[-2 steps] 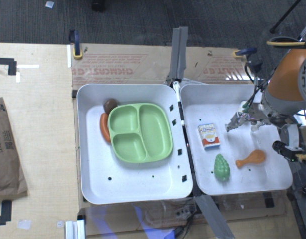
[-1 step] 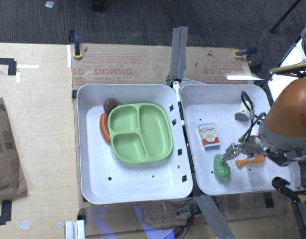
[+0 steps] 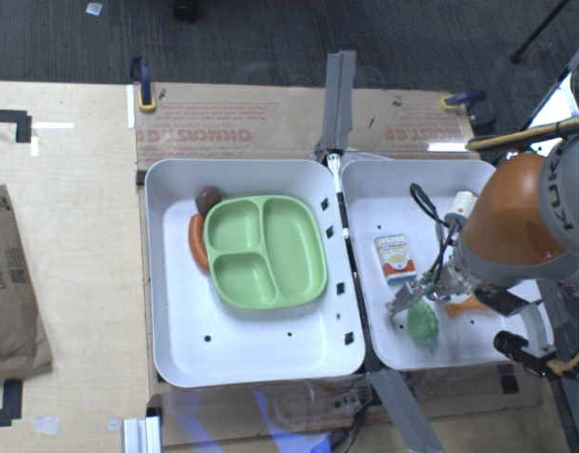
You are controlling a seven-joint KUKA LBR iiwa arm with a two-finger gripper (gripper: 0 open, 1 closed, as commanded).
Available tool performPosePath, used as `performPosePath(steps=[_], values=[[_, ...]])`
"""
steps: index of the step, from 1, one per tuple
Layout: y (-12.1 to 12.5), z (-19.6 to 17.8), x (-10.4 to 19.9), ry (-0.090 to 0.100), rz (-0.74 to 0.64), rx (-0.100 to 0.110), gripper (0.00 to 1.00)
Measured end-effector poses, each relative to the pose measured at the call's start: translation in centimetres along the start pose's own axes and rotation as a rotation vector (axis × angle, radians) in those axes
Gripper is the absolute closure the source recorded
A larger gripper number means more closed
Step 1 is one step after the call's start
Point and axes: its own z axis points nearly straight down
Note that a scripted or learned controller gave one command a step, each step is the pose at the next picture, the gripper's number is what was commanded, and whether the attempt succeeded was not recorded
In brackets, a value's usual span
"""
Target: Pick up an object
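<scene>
Fingers (image 3: 403, 302) of the gripper (image 3: 409, 300) are too small and too dark against the bin floor to read, so I cannot tell how far apart they stand or whether anything sits between them. They reach down into the right bin (image 3: 478, 352), their tips touching or just above a green ball (image 3: 422, 324) near that bin's front. An orange piece (image 3: 466, 303) (only partly visible) lies just right of the ball, under the arm (image 3: 511, 220). A small carton (image 3: 395, 257) lies near, further back. In the left bin (image 3: 176, 347) a green tray (image 3: 268, 250) rests flat, with a carrot (image 3: 197, 241) against its left edge and a brown lump (image 3: 209, 200) at its back corner.
</scene>
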Motion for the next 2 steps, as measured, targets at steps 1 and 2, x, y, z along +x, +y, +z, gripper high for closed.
performPosePath(steps=[1, 2], values=[[0.0, -0.9, -0.1, 0.000, 0.005, 0.000, 1.00], [3.8, -10.0, 1.1, -0.002, 0.107, -0.001, 1.00]])
